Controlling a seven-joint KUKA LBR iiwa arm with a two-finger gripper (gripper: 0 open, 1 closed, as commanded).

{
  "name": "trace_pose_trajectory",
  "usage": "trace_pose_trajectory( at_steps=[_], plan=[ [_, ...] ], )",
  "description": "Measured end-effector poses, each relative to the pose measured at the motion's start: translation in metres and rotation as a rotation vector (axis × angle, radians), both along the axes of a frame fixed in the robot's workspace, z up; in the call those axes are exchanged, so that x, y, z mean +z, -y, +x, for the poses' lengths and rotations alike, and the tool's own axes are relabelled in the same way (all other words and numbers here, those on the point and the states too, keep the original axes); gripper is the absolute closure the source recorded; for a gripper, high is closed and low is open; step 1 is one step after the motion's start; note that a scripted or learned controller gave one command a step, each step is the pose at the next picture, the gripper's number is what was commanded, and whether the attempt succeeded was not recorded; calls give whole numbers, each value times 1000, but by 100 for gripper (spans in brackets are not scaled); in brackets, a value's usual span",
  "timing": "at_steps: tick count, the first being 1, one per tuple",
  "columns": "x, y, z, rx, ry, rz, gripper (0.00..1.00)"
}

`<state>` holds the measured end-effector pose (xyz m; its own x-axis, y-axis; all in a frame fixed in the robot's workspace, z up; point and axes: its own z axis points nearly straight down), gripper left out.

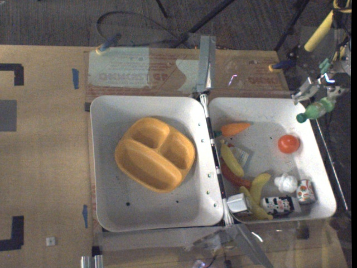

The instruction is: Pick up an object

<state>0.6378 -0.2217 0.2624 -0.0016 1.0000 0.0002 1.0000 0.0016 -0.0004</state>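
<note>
Where the gripper stood: the arm's metal gripper (pixel 320 89) hung over the far right corner of the right white bin (pixel 262 111); whether it was wide or narrow could not be told from this slant.
Nearest thing: a pale green plastic bottle with a darker green cap (pixel 317 109) lay just below the gripper, over the bin's rim; whether it was gripped or merely beside the gripper could not be told.
Other candidates: an orange toy carrot (pixel 235 129), a red-orange round toy (pixel 289 143), two yellow toy bananas (pixel 231 159) (pixel 257 186), a small white lump (pixel 285 181), a small carton with orange print (pixel 305 191) and a black-and-white carton (pixel 278 205) all lay in the right bin.
Left bin: the left white bin (pixel 106 149) held one orange divided plastic plate (pixel 155 154), well apart from the gripper.
Risk, bottle: being round and smooth, it would likely roll or slip from a shallow pinch, and so near the rim it could fall outside onto the bench (pixel 44 149).
Risk, clutter: the bananas and cartons touched near the front wall, so a descent there could catch two things or jam against the wall.
Risk, rim: a closing move at the corner might strike the bin's edge.
</note>
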Motion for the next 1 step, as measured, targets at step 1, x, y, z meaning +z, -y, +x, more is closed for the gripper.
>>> trace_pose_trajectory(
  at_steps=[1],
  plan=[
    [-104, -32, -46, 17, -1, 0, 0]
  ],
)
